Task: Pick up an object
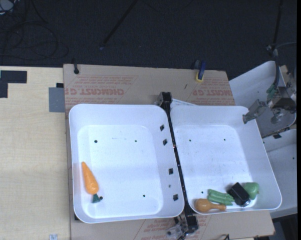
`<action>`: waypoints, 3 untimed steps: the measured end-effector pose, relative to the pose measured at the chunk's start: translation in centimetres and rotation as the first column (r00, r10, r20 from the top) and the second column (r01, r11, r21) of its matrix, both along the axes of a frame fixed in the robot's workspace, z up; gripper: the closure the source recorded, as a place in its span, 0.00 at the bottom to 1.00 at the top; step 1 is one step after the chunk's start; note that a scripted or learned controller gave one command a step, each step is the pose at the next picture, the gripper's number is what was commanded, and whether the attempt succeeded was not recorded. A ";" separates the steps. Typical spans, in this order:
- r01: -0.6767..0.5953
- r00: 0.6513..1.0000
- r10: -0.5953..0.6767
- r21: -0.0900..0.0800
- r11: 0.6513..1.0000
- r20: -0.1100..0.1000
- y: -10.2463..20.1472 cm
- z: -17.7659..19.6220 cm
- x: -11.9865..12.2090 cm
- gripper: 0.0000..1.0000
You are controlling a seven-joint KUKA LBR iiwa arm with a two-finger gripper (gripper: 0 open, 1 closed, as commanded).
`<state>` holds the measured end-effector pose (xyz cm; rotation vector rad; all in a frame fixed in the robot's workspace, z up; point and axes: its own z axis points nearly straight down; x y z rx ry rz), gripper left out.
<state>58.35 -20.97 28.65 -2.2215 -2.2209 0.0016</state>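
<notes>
Sitting at the three o'clock edge of the view, just outside the right bin (270, 184): the pincer (250, 115), jutting toward nine o'clock over that bin's upper rim, too small and blurred for telling whether spread or pressed together. Lying well apart from the pincer, toward six o'clock in the right bin's near corner: a black block (238, 193) touching a green pod (220, 197) and a green lump (251, 188), an orange pear-shaped piece (206, 205) just beside. Resting far toward eight o'clock, in the left bin (80, 119): an orange carrot (89, 179). Carrying both bins: a cardboard-covered surface (115, 86).
</notes>
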 end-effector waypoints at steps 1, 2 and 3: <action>-0.001 1.000 0.001 0.001 1.000 -0.001 3.0 -20.6 2.1 0.00; -0.002 1.000 0.002 0.000 1.000 0.003 3.4 -19.8 6.2 0.00; -0.004 1.000 0.004 0.001 1.000 0.003 8.5 -13.6 6.0 0.00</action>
